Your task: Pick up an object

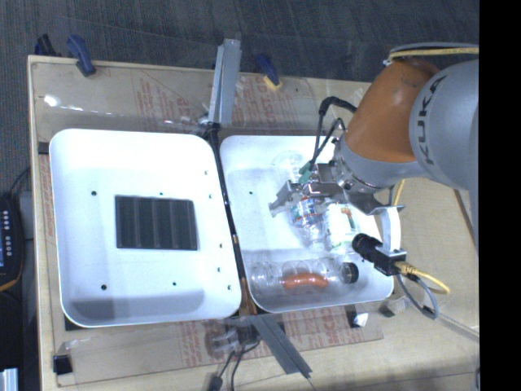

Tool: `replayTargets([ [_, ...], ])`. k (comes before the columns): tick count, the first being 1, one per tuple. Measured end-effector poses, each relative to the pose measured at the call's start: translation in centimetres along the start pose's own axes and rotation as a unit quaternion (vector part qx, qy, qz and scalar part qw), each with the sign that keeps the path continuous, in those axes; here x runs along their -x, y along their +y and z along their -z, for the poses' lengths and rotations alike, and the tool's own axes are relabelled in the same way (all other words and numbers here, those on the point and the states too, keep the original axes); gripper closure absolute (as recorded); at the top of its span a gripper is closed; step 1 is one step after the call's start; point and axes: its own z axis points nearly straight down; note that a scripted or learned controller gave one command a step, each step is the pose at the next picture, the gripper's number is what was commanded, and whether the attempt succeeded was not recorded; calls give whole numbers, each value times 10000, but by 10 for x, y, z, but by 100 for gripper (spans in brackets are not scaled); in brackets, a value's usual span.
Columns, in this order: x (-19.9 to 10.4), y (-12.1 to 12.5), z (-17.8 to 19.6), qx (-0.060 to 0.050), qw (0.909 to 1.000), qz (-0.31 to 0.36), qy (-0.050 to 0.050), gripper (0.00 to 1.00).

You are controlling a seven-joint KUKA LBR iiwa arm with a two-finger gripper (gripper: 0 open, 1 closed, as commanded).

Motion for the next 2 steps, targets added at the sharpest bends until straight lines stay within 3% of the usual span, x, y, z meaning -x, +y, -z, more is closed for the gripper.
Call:
replayTargets([
  [1,48,30,-85,37,9982,-595,-8,0],
  [2,77,33,-84,32,9993,359,-12,0],
])
